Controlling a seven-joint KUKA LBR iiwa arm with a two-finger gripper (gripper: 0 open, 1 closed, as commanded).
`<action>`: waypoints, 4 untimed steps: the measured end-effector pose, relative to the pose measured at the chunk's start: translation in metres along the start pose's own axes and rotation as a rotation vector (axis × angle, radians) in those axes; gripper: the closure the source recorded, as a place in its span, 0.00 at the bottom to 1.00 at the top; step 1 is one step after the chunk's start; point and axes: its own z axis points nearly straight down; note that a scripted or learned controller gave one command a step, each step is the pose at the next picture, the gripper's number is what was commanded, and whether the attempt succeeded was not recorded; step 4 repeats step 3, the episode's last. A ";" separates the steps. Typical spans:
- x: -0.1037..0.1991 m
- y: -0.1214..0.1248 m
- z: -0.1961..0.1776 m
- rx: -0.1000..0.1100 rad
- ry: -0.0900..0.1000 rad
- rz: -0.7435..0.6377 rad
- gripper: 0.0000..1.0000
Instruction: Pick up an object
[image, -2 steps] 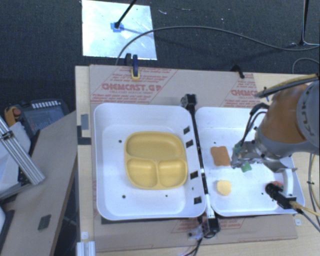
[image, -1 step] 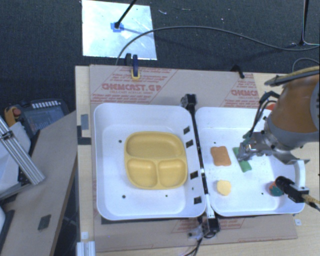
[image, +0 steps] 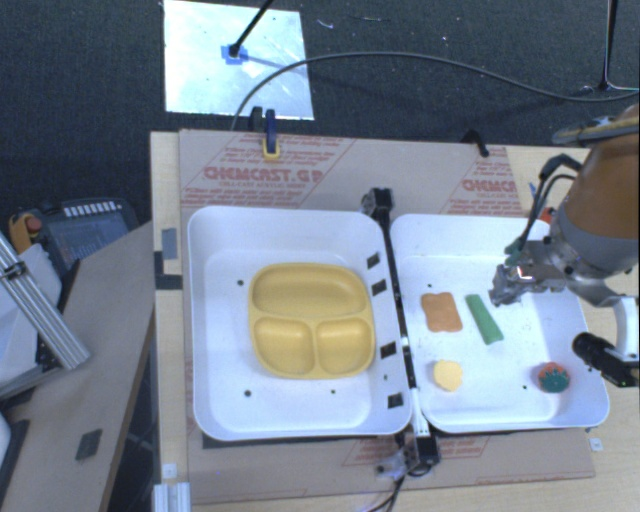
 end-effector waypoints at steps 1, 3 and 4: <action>0.049 0.010 -0.003 0.005 0.003 -0.005 1.00; 0.153 0.016 -0.008 0.006 0.004 -0.006 1.00; 0.153 0.016 -0.008 0.006 0.004 -0.006 1.00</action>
